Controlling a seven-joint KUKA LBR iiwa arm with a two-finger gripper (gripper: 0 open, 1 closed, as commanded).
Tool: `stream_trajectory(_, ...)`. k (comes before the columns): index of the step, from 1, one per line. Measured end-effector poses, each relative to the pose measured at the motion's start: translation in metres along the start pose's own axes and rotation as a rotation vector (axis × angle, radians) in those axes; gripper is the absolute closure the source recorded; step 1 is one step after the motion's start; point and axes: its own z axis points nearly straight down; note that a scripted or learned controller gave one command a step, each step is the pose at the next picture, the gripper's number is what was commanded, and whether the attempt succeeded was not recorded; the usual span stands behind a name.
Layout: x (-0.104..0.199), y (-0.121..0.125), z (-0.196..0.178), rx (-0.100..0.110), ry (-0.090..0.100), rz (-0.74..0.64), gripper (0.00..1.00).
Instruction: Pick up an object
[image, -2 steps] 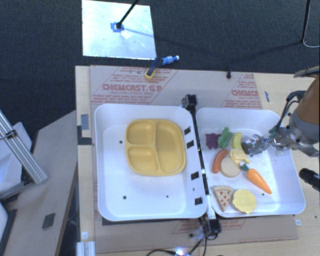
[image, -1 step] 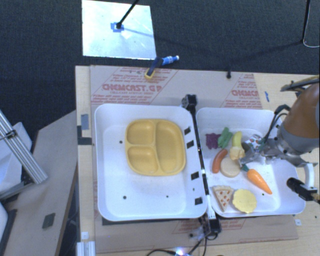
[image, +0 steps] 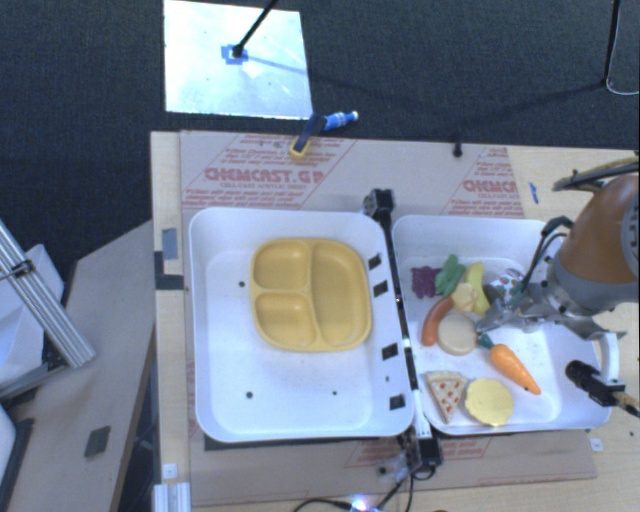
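2 white bins sit side by side on the tabletop (image: 250, 165), and the pincer (image: 487, 322) is down inside the right bin (image: 545, 238), where all the toy food lies. To its left, close by, sit a round beige piece (image: 457, 336) and a red sausage-shaped piece (image: 434, 321); above-left of it are a yellow piece (image: 470, 290), a green piece (image: 451, 272) and a purple piece (image: 425, 281). Just below and right of it lies an orange carrot (image: 516, 367), with a yellow disc (image: 489, 401) and a pizza slice (image: 445, 394) further below. The left bin (image: 215, 400) holds a yellow divided plate (image: 308, 293), well apart from the pincer.

For a clean pick, the tips should probably settle on 1 item only, since the pieces crowd together; the beige piece or the carrot look nearest, and a centred, straight-down close seems least likely to nudge neighbours away.

How wide the pincer stands I cannot tell: its tip is small and blurred against the clutter, and no item can be made out within it.
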Motion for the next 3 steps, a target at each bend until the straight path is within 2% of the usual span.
stream_trajectory(1, -0.001, 0.001, -0.012, -0.005, -0.002, -0.001, 1.0)
stream_trajectory(3, -0.006, 0.002, -0.141, -0.009, -0.004, -0.003, 1.0)
